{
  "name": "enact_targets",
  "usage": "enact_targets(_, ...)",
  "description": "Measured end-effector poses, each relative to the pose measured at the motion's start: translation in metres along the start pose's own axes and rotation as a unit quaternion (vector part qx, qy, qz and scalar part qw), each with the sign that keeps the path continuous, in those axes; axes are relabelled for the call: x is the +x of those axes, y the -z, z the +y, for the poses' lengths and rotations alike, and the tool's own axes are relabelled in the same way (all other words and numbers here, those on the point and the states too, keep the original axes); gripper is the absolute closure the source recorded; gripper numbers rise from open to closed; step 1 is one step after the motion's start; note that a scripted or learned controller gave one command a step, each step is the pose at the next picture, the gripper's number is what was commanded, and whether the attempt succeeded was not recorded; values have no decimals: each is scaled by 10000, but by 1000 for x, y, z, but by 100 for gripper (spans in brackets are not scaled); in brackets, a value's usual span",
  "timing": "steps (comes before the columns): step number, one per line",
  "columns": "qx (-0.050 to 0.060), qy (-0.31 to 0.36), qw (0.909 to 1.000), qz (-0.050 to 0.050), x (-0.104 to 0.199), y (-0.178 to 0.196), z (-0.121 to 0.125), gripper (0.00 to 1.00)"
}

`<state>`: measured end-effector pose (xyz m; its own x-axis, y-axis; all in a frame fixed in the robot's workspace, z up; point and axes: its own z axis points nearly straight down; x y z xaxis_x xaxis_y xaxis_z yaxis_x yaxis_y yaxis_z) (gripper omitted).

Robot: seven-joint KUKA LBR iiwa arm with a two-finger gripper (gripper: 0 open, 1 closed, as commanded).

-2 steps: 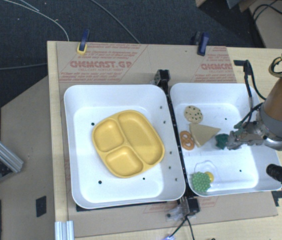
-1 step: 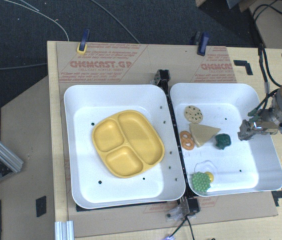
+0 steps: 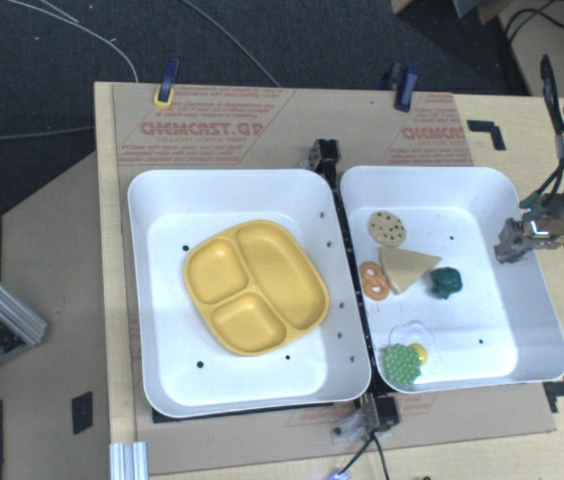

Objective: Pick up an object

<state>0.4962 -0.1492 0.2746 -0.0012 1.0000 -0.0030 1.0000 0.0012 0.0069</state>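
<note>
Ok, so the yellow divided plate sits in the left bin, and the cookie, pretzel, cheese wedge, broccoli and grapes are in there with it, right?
Not quite. The camera view shows the yellow divided plate alone in the left bin. The cookie, pretzel, cheese wedge, broccoli and grapes all lie in the right bin.

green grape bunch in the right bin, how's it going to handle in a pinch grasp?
The grape bunch looks bumpy and rounded, so fingers may slip between the lobes. It is small, probably light. It lies near the right bin's front wall, which could crowd the tool on approach.
</note>
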Motion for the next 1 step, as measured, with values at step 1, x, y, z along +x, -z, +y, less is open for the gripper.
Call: enact_targets(1, 43, 20, 10000, 22, 48, -16, 20, 100)
